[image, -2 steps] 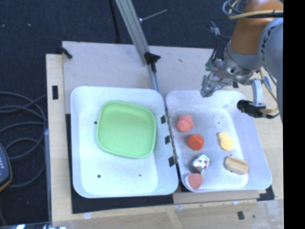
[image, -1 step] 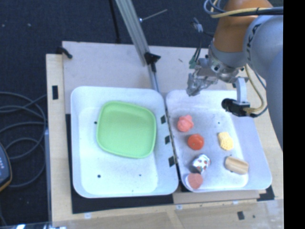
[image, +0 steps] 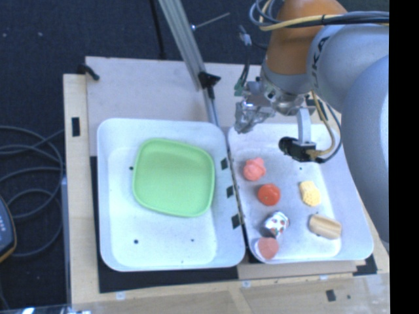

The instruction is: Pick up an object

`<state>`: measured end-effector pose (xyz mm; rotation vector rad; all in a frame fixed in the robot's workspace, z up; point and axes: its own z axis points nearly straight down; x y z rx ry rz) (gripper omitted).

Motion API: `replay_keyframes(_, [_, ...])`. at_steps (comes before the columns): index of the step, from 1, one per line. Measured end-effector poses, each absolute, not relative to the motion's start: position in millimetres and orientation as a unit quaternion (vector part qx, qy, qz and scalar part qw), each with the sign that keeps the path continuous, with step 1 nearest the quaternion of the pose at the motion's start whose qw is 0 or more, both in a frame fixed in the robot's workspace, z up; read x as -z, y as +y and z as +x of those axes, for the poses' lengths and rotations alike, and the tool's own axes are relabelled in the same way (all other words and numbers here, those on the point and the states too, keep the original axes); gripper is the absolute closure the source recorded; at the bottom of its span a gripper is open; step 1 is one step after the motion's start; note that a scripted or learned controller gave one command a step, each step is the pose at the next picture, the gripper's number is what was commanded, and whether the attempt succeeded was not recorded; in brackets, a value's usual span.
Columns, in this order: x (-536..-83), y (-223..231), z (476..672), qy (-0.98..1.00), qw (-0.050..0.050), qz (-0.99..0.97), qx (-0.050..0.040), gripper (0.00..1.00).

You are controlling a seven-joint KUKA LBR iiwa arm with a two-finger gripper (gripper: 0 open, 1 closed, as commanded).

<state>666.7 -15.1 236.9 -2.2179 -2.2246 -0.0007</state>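
**Arm poised over the right bin's far corner**

Nearest the lens, the grey arm with its orange band comes in from the right, and its gripper (image: 245,124) hangs above the far left corner of the right bin (image: 347,241). Its tips look close together with nothing between them, though they are too small for me to be sure. Below lie a pink ball (image: 255,169), a red ball (image: 268,193), a yellow piece (image: 309,193), a tan block (image: 325,226), a patterned lump (image: 276,224) and a pink disc (image: 267,246). Beside it, the left bin (image: 118,241) holds a green plate (image: 174,177).
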Motion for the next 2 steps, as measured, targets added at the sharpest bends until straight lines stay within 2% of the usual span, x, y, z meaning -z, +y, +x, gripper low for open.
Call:
replay_keyframes(1, [-241.1, 31.0, 655.4, -0.708, 0.0, -0.706, 0.0008, 1.0])
replay_keyframes(2, [-243.9, 77.0, 662.5, -0.708, 0.0, -0.706, 0.0005, 1.0])
